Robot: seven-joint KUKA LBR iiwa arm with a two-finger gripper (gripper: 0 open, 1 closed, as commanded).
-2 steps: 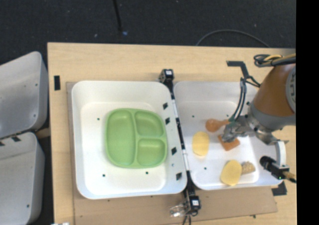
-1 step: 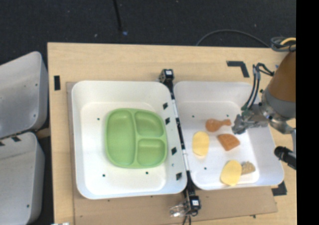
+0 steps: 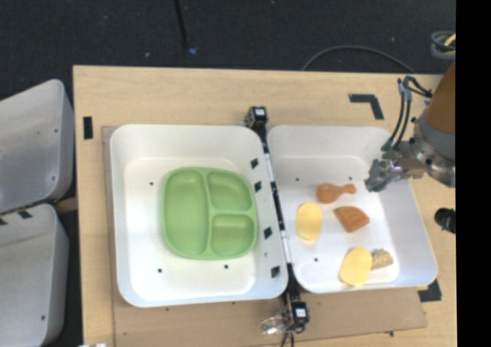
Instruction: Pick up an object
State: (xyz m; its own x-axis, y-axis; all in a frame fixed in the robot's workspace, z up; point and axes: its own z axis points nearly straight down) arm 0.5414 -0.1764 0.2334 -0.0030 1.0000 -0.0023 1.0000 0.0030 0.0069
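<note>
The right bin (image 3: 322, 142) holds several food pieces: an orange drumstick shape (image 3: 334, 192), a brown-orange wedge (image 3: 351, 218), a pale yellow piece (image 3: 309, 222), a yellow round piece (image 3: 356, 266) and a small tan piece (image 3: 381, 259) touching it. My gripper (image 3: 378, 176) hangs at the bin's right side, just right of the drumstick and apart from it. I see nothing between its fingers.
The left bin (image 3: 138, 146) carries a green divided plate (image 3: 209, 212). A black-clipped divider (image 3: 270, 192) runs between the bins. Cables (image 3: 399, 119) trail behind the wrist, and white chairs (image 3: 31, 153) stand at the far left of the bench.
</note>
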